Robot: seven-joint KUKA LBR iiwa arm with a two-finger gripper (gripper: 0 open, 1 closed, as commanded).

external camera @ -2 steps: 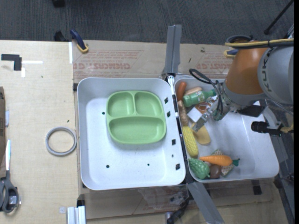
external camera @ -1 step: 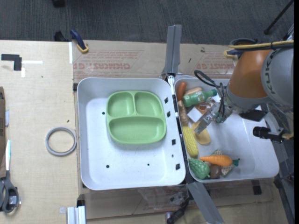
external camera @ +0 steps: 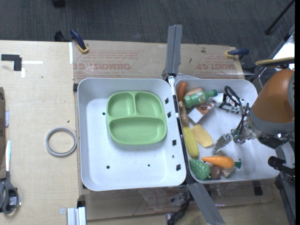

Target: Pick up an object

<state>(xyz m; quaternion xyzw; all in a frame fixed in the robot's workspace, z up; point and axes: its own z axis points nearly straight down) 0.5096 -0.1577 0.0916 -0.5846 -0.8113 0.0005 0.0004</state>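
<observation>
camera view: arm (external camera: 274, 100) from the right, gripper (external camera: 221, 143) low over right bin (external camera: 248, 165); grip state unclear

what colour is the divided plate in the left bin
Light green; the divided plate shows best in the camera view.

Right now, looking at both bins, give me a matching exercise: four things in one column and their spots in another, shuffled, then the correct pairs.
Things:
1. green divided plate
2. green bottle
3. carrot
4. tape ring

Places:
A. on the bench, left of both bins
B. right bin, front edge
C. left bin
D. right bin, far end

Pairs: 1-C, 2-D, 3-B, 4-A
</observation>
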